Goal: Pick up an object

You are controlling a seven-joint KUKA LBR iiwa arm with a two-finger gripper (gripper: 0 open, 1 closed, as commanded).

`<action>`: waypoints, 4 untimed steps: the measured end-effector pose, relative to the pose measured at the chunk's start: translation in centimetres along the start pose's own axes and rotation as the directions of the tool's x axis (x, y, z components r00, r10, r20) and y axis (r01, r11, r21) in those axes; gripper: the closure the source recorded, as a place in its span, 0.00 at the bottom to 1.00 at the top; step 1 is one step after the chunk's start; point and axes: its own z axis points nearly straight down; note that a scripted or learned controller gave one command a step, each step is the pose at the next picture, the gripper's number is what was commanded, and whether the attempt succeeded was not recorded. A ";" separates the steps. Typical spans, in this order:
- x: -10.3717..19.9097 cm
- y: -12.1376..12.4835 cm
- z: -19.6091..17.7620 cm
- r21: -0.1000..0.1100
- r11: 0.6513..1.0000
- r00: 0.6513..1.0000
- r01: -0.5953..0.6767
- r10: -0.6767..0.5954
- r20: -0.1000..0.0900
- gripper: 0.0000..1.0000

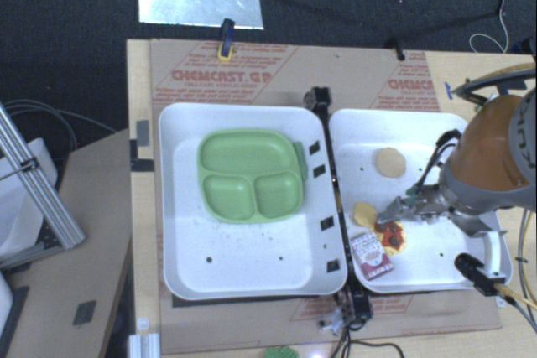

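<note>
The right bin [419, 134] holds a round tan cookie [390, 162], a yellow piece [364, 215], a red and orange toy [393, 236] and a small red and white packet [370, 255]. My gripper [393, 214] reaches in from the right and hangs low at the bin's middle, just above the red and orange toy and beside the yellow piece. Nothing shows between its tips. The grey arm with its orange band [495, 151] covers the bin's right side.
The left bin [180, 180] carries a green divided tray [252, 174]. A black divider [325, 180] with clips runs between the two bins. Cardboard lies under both bins. A metal frame stands at the far left.
</note>
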 end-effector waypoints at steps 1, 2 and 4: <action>3.3 -1.5 0.9 -0.008 1.000 1.000 0.000 0.000 0.005 0.00; 3.5 -1.2 -0.3 -0.009 1.000 1.000 0.003 -0.003 -0.003 1.00; 3.2 -2.0 1.5 0.014 1.000 1.000 0.000 0.000 -0.003 0.00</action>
